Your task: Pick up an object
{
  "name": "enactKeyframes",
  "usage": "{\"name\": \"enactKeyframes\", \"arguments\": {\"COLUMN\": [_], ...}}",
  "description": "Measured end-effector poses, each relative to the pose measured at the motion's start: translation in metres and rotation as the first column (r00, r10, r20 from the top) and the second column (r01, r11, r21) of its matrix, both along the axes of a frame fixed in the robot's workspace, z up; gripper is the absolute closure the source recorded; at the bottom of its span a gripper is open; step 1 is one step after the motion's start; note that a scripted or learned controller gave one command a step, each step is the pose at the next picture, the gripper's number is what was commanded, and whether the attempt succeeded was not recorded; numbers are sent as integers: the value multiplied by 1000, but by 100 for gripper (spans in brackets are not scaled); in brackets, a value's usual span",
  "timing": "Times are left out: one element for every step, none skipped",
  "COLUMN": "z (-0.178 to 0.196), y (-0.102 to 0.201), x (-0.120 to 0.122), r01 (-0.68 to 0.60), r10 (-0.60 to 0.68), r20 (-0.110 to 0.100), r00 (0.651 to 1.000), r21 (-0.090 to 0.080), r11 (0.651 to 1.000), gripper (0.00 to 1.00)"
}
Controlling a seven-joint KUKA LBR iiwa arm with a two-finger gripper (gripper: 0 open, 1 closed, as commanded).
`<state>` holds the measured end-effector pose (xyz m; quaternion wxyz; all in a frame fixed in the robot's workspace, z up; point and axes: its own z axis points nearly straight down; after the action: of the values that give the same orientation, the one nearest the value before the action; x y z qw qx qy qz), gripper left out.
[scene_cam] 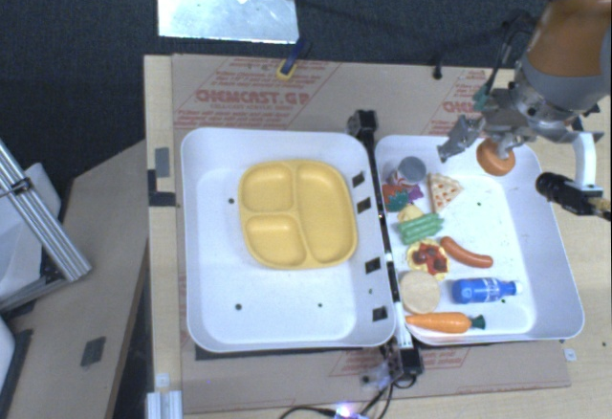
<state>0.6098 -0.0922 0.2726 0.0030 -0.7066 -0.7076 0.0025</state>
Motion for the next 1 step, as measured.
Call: {"name": "enactKeyframes", "arguments": {"z": [5], "y": [0], "x": [2], "r01": [-1], "r10": [1], "r20": [10], "r00": [1000], "r21": [-1], "r11": [1000], "gripper": [0]}}
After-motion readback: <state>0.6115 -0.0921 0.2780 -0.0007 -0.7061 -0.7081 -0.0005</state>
